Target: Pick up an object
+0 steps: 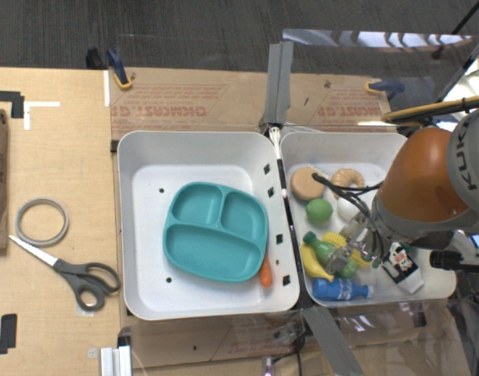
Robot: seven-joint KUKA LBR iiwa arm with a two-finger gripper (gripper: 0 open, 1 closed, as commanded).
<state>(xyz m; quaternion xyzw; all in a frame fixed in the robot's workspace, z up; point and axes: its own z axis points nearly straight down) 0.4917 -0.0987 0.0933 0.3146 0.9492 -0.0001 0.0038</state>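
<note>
My gripper (355, 243) reaches down from the orange-banded wrist (423, 182) into the right bin (396, 146). It sits low among a pile of toy foods: a yellow banana (316, 263), a green and yellow corn-like piece (333, 249) and a blue bottle (340, 290) just below it. A green ball (319, 210), a tan round biscuit (305, 183) and a pale ring-shaped pastry (348, 179) lie farther up the bin. A white and black carton (401, 265) rests at the gripper's right. The wrist hides the bin's right part.
The left bin (138, 210) holds a teal divided plate (216, 231) and a small orange carrot (265, 273) by its right wall. On the bench at the left lie scissors (71, 272) and a tape ring (42, 221). Blue clamps (118, 67) hold the cardboard behind.
</note>
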